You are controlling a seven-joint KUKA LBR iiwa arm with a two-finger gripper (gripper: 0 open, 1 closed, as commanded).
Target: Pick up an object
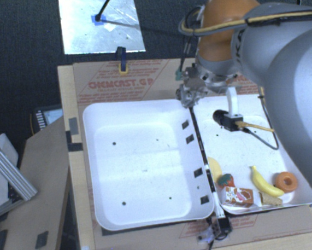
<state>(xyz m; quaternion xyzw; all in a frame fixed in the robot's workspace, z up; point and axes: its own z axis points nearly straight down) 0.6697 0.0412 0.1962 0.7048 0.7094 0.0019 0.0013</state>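
Near the right bin's front edge: banana, orange ring, small printed packet, all looking light, rigid plastic, slippery. Best grab likely across banana's mid-body. Gripper up by the divider; grip state unreadable, nothing visibly held.

— What colours do the two bins have?
— Both white. The left bin has a few small dark dots on its floor; the right bin is white too.
— And the small things at the lower right of the frame?
— A yellow banana, an orange ring, a red and white packet, and a red piece with a green top.
— The arm?
— Grey, with an orange band at the upper right of the frame.
— What lies under the bins?
— Tan cardboard with red lettering. At the upper left, a silvery sheet with a blue mark, against dark carpet.
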